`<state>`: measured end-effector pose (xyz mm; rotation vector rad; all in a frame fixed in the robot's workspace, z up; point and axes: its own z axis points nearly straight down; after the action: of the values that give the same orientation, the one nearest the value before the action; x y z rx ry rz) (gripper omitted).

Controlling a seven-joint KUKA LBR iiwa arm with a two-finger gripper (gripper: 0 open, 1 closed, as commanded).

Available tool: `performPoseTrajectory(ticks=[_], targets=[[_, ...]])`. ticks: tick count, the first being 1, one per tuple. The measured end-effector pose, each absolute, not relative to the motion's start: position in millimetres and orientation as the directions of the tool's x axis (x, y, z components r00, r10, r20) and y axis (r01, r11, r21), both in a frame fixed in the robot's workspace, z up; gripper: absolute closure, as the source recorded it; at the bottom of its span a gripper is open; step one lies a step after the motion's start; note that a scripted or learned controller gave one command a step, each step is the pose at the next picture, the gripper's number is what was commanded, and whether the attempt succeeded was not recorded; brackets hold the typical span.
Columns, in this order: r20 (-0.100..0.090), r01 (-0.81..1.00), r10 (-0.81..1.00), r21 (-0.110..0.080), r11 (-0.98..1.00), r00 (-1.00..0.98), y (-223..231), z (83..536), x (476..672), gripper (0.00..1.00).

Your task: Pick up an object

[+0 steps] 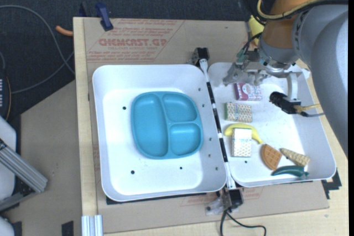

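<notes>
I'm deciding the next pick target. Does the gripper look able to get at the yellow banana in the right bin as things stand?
Probably yes. The banana lies uncovered in the right bin, with the gripper poised above that bin's far end. A patterned packet touches its near side and another lies just beyond, which could crowd the grasp.

A smooth light grey casing is seen on the arm [326, 36], rounded and bulky in form. An orange band [287, 14] is fitted above the wrist, and a yellow cable [265, 0] is looped beside it. The gripper [251, 72] below is built of bare grey metal parts, with thin wires attached.
</notes>
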<state>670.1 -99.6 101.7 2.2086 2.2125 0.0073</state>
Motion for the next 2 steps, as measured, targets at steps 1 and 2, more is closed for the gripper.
performPoseTrajectory(ticks=[1,2], targets=[[-0.003,1.0,1.0,0.015,0.002,-0.002,-104.6,91.6,645.7,0.0],[-0.004,1.0,1.0,0.018,0.001,-0.001,-105.1,103.2,646.8,1.0]])
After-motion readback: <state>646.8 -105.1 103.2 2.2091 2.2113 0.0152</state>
